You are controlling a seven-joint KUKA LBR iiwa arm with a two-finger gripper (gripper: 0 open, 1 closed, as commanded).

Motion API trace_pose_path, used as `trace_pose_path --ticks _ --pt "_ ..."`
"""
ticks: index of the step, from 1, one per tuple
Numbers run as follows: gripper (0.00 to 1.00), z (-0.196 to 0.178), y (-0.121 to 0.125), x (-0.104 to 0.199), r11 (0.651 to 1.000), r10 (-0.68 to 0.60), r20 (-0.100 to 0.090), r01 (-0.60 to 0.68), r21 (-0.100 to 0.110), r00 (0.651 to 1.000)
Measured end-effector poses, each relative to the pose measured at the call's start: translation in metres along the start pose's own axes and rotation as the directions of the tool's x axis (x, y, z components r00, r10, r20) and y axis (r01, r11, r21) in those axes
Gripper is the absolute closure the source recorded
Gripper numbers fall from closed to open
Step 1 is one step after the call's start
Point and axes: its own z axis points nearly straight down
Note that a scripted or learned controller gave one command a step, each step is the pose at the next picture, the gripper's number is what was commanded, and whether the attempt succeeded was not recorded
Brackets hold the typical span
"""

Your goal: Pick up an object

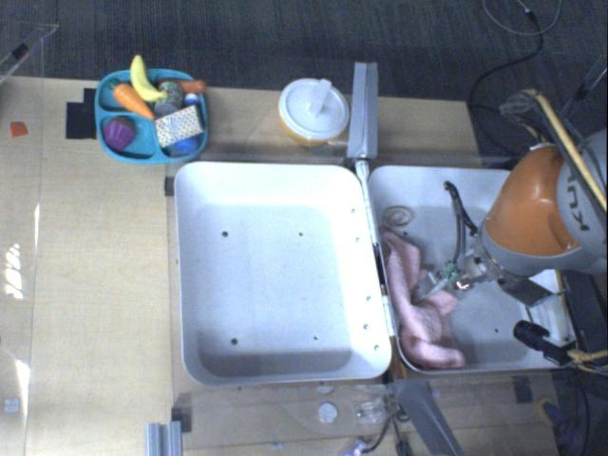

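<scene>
Pink cloth (pixel 415 304), soft and crumpled, lying along the left side of the right bin (pixel 494 345), in the lower right of the frame. Robot hand (pixel 450 279) low in that bin, right at the cloth's right edge. Can't tell if closed on the cloth or let go; too small and too tangled to see. Grey arm (pixel 541 218) with its orange band reaching in from the right.

Could go wrong: might pinch only a thin fold, so the floppy cloth slips out on the way up. Might also drag along the bin wall and snag there. Could close beside the cloth and grab nothing.

Left bin (pixel 275 274) white and bare, in the middle of the frame. Pale wooden counter (pixel 85 283) under both bins. Blue tray (pixel 150 117) of toy food at upper left. White lidded cup (pixel 313 110) at top middle. Dark carpet floor (pixel 285 8) along the top, with a thin cable (pixel 518 12) at upper right.
</scene>
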Motion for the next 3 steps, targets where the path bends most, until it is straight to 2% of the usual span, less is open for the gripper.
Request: trace_pose_path --ticks 1,2,3 --pt "1.0 -0.008 0.002 -0.001 1.0 0.0 0.002 0.0 -0.001 1.0" --pt "0.0 -0.008 0.002 -0.001 1.0 0.0 0.003 0.0 -0.001 1.0" --pt "0.0 -0.035 0.038 -0.038 0.983 0.185 -0.006 -0.185 0.022 0.983"
